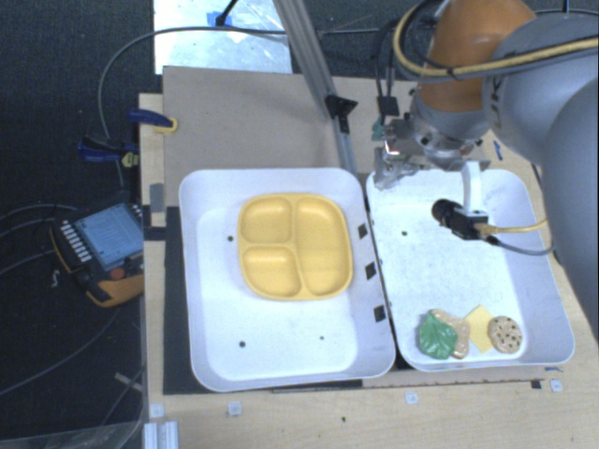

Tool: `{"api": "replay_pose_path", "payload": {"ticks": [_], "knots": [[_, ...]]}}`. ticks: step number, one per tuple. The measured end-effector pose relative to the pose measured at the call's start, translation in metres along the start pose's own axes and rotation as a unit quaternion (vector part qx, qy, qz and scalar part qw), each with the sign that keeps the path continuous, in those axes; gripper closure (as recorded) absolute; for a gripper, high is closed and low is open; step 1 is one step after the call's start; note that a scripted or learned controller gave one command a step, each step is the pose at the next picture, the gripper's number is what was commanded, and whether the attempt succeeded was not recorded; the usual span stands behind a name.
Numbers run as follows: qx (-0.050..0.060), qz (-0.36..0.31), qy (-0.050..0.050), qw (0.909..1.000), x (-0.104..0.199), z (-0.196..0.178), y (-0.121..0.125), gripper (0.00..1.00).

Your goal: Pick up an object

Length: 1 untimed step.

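A yellow plate [295, 246] with three compartments lies in the left bin [215, 335]. In the near right corner of the right bin [440, 269] sits a small cluster: a green leafy piece [433, 337], a tan piece [459, 330], a yellow wedge [480, 325] and a round speckled cookie [505, 334]. My gripper [394, 169] hangs over the far left corner of the right bin, well away from that cluster. The wrist above hides most of it. I see nothing held in it.
The grey arm with its orange band [477, 26] covers the far right of the bench. A black fitting with a yellow cable [459, 219] hangs over the right bin's middle. A slanted metal pole [314, 54] rises behind the bins.
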<state>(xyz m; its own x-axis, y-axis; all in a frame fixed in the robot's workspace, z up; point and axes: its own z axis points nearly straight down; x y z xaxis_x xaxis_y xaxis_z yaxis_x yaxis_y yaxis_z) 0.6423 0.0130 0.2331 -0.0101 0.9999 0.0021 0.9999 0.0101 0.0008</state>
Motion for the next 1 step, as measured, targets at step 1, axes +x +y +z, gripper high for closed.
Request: {"api": "replay_pose_path", "payload": {"ticks": [1], "knots": [[0.000,0.000,0.000,1.0000,0.0533,0.0117,-0.0068,1.00]]}}
